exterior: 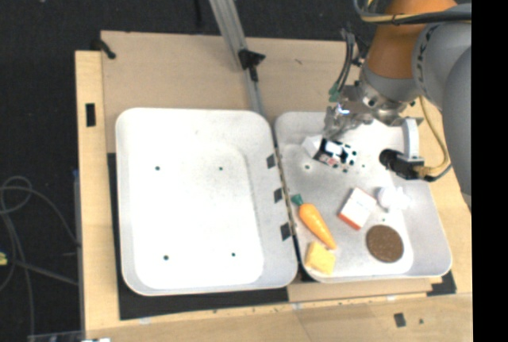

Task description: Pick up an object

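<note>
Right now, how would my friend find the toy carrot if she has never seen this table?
Look at the right-hand white bin, the one with toys in it. Go to its left edge, near the front, where the carrot lies above a yellow block. It is the only long, pointed orange thing there.

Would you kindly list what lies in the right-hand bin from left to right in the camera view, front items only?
Carrot → white and orange box → brown disc.

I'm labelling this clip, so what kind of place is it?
Probably a robotics lab test bench: a grey and orange robot arm, two shallow white bins on a wooden board, and toy items like an orange plastic carrot.
</note>
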You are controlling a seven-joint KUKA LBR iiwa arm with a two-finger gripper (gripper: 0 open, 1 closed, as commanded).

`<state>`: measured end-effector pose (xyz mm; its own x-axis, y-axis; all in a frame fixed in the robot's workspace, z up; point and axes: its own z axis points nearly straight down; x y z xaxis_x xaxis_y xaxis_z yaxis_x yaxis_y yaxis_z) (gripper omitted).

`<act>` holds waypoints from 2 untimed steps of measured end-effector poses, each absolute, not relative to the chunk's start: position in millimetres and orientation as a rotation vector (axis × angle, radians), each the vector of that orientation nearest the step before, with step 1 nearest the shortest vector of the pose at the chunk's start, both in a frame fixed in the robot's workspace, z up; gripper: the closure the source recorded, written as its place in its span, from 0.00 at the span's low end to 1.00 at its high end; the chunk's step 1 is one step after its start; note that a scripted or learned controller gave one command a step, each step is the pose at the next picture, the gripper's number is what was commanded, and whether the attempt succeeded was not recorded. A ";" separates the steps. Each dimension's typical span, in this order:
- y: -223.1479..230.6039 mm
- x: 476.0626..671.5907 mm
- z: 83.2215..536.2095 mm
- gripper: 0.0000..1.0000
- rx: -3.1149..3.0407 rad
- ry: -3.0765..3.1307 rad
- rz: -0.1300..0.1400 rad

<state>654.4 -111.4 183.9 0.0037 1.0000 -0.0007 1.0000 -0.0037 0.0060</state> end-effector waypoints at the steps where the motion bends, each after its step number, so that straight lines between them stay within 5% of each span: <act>1: -112.6 655.7 221.9 1.00 2.218 2.218 0.006; 2: -79.5 628.9 222.5 1.00 2.217 2.225 -0.001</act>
<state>628.9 -79.5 222.5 -0.0036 1.0000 -0.0009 1.0000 0.0036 -0.0003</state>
